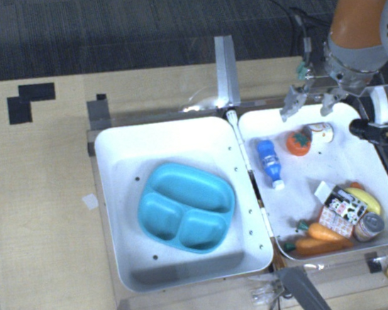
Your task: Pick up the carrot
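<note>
The orange carrot [319, 239] lies at the front edge of the right bin [296, 193], green stem end pointing left, pressed against a pile of other items. My gripper [311, 103] hangs over the back of that bin, far from the carrot. Its two fingers are spread apart and nothing sits between them. A small orange-red round item [297, 143] rests just below and left of the fingertips.
A blue bottle [269, 162] lies near the right bin's left wall. A patterned box [341, 212], a yellow banana [365, 200] and a can [368, 227] crowd beside the carrot. The left bin [121, 197] holds a blue divided plate [185, 207].
</note>
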`<state>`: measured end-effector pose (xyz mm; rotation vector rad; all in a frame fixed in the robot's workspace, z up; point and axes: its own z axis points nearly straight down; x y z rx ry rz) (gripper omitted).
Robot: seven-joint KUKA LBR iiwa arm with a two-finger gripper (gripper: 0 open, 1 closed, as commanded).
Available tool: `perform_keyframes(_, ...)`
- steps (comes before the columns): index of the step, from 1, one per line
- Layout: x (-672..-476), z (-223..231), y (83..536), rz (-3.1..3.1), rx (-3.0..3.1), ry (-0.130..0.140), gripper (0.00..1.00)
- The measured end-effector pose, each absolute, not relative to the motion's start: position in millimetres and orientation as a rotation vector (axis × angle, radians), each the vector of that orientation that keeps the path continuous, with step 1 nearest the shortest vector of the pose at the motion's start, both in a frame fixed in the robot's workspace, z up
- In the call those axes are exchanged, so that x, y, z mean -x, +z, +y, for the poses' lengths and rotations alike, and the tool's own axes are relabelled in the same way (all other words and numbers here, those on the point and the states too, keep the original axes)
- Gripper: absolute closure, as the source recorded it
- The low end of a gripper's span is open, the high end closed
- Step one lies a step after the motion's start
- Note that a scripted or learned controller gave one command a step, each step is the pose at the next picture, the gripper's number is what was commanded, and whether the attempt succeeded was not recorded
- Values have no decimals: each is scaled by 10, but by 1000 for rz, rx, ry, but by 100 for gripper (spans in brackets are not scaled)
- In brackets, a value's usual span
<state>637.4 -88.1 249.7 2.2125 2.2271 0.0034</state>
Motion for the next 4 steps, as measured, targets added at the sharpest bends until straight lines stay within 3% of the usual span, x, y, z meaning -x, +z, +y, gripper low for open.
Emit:
perform_keyframes(1,-6703,-1377,2298,2499,-1892,5,0)
perform_keyframes(2,-6731,-1081,1242,2776,-1440,8,0)
perform_keyframes(3,-6702,-1099,1027,2867,-1279,-19,0)
perform_keyframes(4,-6483,-1414,1547,2738,-1521,5,0)
